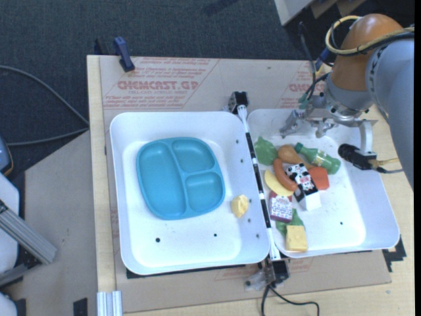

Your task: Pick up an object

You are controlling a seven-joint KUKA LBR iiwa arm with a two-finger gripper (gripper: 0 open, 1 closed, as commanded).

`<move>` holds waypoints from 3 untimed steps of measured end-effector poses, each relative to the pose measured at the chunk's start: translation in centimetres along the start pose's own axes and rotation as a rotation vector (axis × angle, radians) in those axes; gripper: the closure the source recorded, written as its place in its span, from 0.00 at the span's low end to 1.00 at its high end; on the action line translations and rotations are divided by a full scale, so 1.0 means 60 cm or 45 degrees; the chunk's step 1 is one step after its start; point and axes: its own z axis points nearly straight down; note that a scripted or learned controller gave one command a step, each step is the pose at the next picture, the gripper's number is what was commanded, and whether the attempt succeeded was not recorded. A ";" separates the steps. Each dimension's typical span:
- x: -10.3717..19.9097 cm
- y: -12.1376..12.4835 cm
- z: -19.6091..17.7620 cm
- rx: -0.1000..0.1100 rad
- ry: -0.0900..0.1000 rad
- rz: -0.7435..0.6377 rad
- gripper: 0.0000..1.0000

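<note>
Overhead, the end effector (308,122) hovers near the toy pile (295,176) in the right bin (368,209); whether clenched, I cannot tell.

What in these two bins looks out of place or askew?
One small yellow toy piece lies alone in the left bin, beside the blue divided plate, while the other toy foods are heaped in the right bin, against its left wall. Nothing looks spilled or damaged.
</note>
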 end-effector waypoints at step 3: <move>0.067 -0.058 0.023 0.002 0.003 0.005 1.00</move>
